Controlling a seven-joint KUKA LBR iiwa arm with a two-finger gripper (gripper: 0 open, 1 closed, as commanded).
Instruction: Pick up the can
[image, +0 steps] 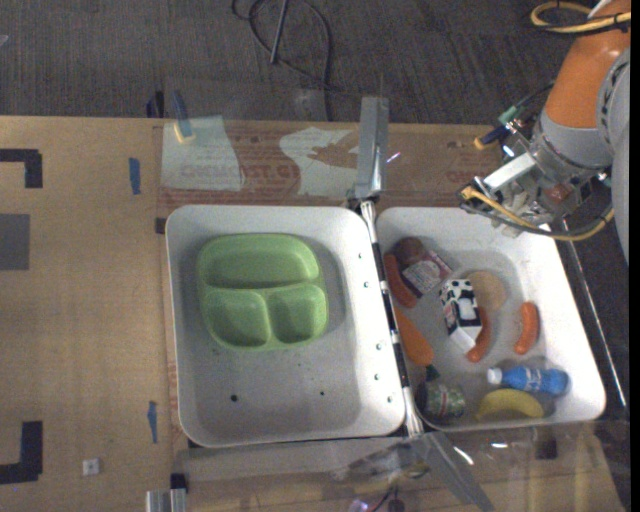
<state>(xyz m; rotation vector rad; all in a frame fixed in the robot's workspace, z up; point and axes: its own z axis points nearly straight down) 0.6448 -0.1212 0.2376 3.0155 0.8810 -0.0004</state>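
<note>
The can (421, 263) is dark red with a pale label and lies on its side in the upper left part of the right bin (585, 360). A reddish sausage (399, 281) lies against its left side. My gripper (503, 203) hangs over the bin's back rim, up and to the right of the can and well apart from it. Cables and the wrist body cover its tip.
The right bin also holds a black-and-white milk carton (461, 311), a round bun (489, 288), an orange carrot (414, 341), another sausage (526, 328), a blue bottle (530, 379), a banana (510, 403) and a dark green bottle (440, 398). A green divided tray (262, 290) sits in the left bin (290, 400).
</note>
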